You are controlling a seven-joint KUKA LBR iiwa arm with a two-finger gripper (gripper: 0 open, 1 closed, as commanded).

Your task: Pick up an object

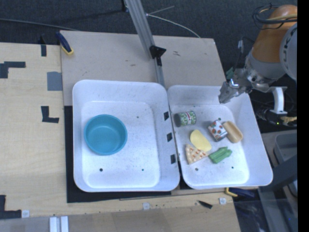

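Overhead view of the tabletop [29,129] with two white bins side by side. The tool [227,94] hangs at the upper right corner of the right bin [241,175], carried by a grey arm [270,57] with an orange band; whether it is parted or closed cannot be told from this angle, and nothing shows between its tips.

The candidate objects lie in a loose cluster in the right bin, below and left of the tool. Nearest it are a small red-and-white block [217,129] and, touching that block's far side, a tan bread roll [233,131]. Left of the tool and lower lies a small green can [186,118] on its side. Further below sit a yellow oval piece [200,140], an orange wedge dotted like a pizza slice [195,154] just under it, and a green vegetable-shaped piece [220,155] beside the wedge.

The left bin [120,93], well away from the tool, holds an upright blue bowl [105,134].
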